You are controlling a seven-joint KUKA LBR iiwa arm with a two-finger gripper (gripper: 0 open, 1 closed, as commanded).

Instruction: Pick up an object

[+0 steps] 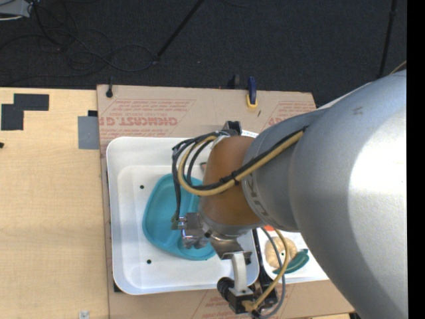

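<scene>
Red printing runs across the brown cardboard sheet under the bins; it stands upside down from the camera and is too blurred to read with confidence. The grey KUKA arm, smooth and cylindrical with an orange band above the wrist and black and yellow cables looped around it, reaches in from the right and covers much of the scene. Its gripper hangs low over the left bin, at the right edge of a teal object; whether the gripper is spread or pressed together cannot be told, as the wrist hides it. The teal object is glossy, rounded and shallow like a dish; it lies near the middle of the left bin, its right part hidden under the wrist. The right bin is mostly blocked by the arm; a tan rounded item, a green piece and a sliver of red show in it. A blue clamp grips the cardboard's far edge; the pale wooden bench carries dark rectangular patches at left.
</scene>
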